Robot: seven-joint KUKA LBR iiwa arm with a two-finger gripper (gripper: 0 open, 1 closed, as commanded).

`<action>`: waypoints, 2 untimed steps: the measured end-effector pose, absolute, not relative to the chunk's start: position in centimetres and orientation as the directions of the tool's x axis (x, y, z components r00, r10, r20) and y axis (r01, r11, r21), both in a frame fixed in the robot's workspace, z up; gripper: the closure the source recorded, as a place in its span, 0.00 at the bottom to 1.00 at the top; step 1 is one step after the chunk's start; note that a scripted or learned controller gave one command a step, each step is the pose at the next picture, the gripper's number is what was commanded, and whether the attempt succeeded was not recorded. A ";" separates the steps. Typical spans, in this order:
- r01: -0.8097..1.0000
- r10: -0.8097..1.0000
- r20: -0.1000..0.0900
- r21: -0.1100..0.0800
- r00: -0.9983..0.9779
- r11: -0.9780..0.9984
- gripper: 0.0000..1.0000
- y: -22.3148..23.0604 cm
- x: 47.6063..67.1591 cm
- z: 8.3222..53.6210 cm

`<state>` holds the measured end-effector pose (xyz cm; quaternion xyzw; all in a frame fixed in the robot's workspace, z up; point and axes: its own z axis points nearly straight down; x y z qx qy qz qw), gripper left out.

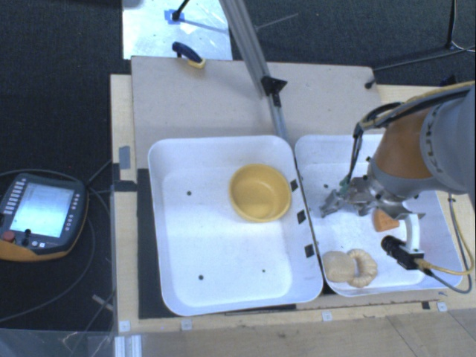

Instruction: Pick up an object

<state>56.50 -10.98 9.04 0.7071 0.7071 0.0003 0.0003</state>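
Note:
My gripper (332, 203) hangs low over the middle-left of the right bin (321, 162), with the grey arm and its orange band reaching in from the right. An orange piece (384, 221) lies just right of the gripper, partly hidden under the wrist. A cream, ring-shaped soft object (351, 267) rests at the right bin's front, apart from the gripper. A yellow bowl (259, 192) stands upright in the left bin (178, 229), near its right wall. I see nothing held in the gripper.
A metal pole (256, 58) slants from the top down to the gap between the bins. A black cable with a plug (401, 253) hangs from the wrist over the right bin's front right. A teach pendant (37, 216) lies left of the bench.

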 end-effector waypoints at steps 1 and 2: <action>1.000 1.000 0.000 0.002 0.000 0.000 1.00 -11.0 56.6 10.1; 1.000 1.000 -0.001 0.004 0.000 0.000 1.00 -11.5 56.8 14.5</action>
